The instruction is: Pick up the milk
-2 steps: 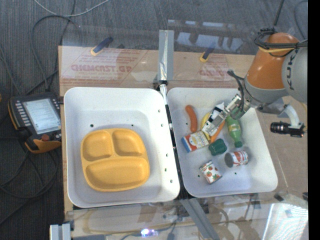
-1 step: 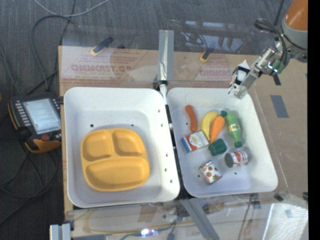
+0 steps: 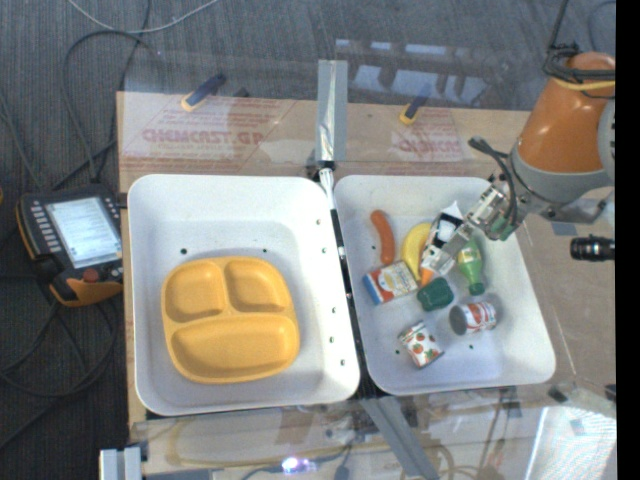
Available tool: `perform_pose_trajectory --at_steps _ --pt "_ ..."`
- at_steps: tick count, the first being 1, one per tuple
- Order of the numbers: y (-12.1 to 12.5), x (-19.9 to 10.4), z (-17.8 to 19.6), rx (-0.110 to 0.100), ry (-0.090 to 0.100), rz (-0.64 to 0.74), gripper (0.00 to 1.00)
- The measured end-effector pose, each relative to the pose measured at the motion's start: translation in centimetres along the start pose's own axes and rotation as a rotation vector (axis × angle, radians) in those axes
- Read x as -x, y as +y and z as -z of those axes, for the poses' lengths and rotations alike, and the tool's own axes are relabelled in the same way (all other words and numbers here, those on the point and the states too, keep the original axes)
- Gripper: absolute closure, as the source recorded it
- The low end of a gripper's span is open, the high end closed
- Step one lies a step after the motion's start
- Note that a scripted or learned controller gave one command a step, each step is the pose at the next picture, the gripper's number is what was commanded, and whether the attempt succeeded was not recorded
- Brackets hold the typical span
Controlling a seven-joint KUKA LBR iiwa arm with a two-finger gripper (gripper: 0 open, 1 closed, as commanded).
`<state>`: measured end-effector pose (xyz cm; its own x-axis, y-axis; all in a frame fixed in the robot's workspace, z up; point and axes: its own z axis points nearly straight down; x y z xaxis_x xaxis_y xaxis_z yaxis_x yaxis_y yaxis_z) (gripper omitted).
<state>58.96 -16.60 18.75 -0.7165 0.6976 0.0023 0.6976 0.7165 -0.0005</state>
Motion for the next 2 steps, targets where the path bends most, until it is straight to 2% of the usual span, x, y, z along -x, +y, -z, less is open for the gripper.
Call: perform_pose_trajectory --at_steps 1,2 --pt "-1.0 -2.5 -3.1 0.001 0.002 -0.294 0.0" --pt "3.5 1.7 -9.8 0.007 -0.015 -0.175 0.0"
